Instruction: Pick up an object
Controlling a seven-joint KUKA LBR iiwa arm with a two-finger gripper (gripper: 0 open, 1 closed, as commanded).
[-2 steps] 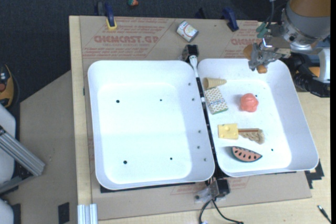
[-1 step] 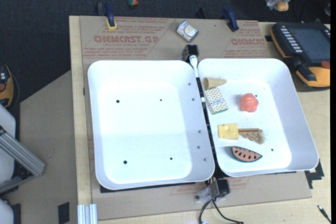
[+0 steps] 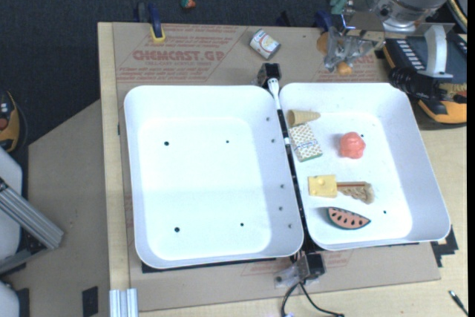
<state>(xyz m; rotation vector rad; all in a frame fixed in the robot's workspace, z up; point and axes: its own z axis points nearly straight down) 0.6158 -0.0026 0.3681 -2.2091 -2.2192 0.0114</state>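
Observation:
The right bin (image 3: 415, 159) holds several small toys: a tan cone (image 3: 303, 116), a patterned carton (image 3: 305, 142), a red apple (image 3: 352, 145), a yellow cheese block (image 3: 322, 185), a brown piece (image 3: 358, 191) and a watermelon slice (image 3: 347, 218). My gripper (image 3: 344, 58) hangs over the bench just beyond the right bin's far rim, apart from all of these. A small orange thing (image 3: 344, 69) lies right under its tip; whether it is touched is unclear.
The left bin (image 3: 148, 159) sits beside the right one, with a black divider clip (image 3: 271, 75) between them at the far edge. A small white box (image 3: 264, 44) and a yellow clamp (image 3: 156, 30) rest on the brown board behind the bins.

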